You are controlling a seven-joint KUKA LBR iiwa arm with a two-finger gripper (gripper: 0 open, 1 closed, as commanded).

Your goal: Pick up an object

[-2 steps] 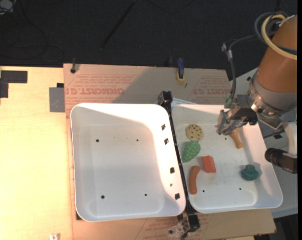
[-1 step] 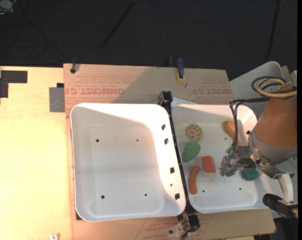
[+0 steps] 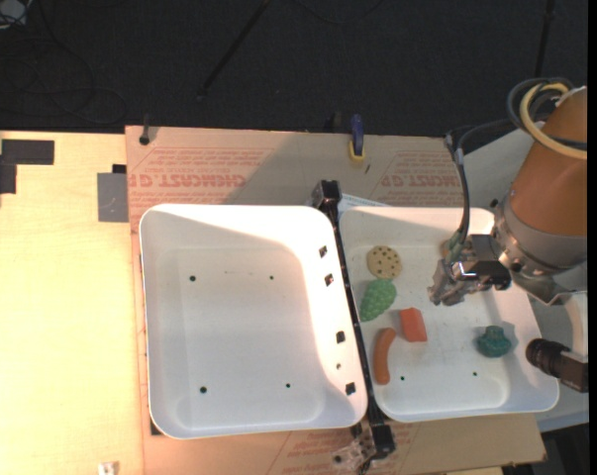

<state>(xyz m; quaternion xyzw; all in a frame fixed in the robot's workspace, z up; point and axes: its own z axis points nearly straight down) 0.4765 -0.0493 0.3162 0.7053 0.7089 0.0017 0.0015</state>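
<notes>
Pale wooden bench top (image 3: 50, 315) fills the left side, brightly lit, with dark rectangular patches (image 3: 21, 161) near its far-left corner and a grey one (image 3: 111, 195) just beside the cardboard edge. A brown cardboard sheet (image 3: 239, 171) with red print lies over the bench's middle and right, a blue clamp (image 3: 356, 137) at its far edge. Beyond the bench's far edge the room is dark, with thin cables (image 3: 41, 8) faintly visible on the floor.
</notes>
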